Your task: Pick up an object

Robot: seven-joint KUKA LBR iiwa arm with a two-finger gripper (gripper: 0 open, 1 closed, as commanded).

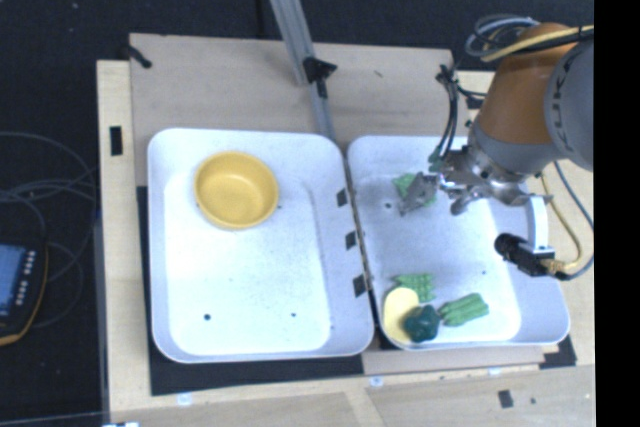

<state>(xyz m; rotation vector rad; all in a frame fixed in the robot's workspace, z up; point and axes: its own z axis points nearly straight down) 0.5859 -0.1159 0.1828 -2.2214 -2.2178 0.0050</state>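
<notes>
Gripper (pixel 432 191) sits low in right bin (pixel 500 245), small green piece (pixel 407 184) touching its left side, can't tell jaw state; other green bits near front edge.

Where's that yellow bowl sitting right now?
The yellow bowl sits in the upper left part of the left bin, well apart from the arm's gripper over the right bin.

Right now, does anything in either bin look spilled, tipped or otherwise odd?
Nothing stands out. The yellow bowl sits upright in the left bin; the small green pieces lie loose in the right bin, one by the gripper.
</notes>
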